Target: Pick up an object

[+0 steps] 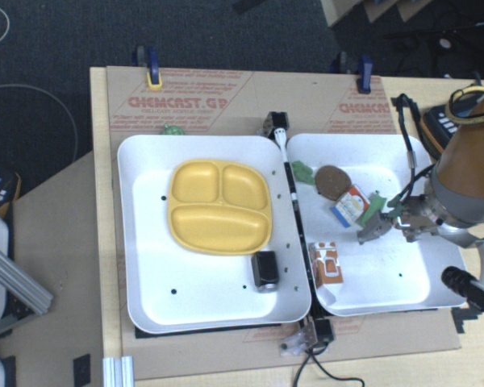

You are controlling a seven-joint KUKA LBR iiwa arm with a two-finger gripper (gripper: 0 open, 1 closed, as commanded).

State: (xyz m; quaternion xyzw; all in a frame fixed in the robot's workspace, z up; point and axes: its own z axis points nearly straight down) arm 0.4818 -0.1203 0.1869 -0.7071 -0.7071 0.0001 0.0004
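Gripper (381,226) hovered low in right white bin (387,293)
Its dark fingers gaped, holding nothing; small blue, white and red carton (349,206) lay just left, long axis slanted

The arm (468,168) showed a broad orange band, rounded and glossy, with a grey collar beneath it. Black cables looped along its left side, up toward a yellow-ringed fitting. At the wrist sat grey metal hardware, and the gripper (377,226) ended in slim, dark grey fingers.
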